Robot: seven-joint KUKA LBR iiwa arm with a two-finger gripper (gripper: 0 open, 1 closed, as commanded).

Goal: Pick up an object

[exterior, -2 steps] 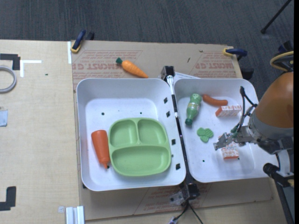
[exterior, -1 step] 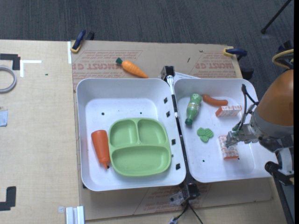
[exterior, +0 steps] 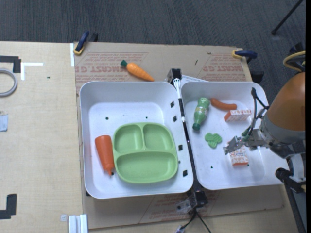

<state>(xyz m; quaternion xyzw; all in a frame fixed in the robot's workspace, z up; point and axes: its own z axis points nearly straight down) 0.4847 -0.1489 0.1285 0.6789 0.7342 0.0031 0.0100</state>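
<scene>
Gripper low in the frame's lower right, over the small white-and-red carton; I cannot tell its grasp.
You should find the carton light, stiff, crushable; take it across its flat sides.

Arm pose, single frame.
Arm enters from 3 o'clock, orange band uppermost, wrist angled down toward 9 o'clock; gripper low at its tip.

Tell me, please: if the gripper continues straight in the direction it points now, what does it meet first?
The gripper points left and downward; most likely it first meets the small white carton just beneath it, otherwise the green leafy piece further left. Depth is unclear.
</scene>
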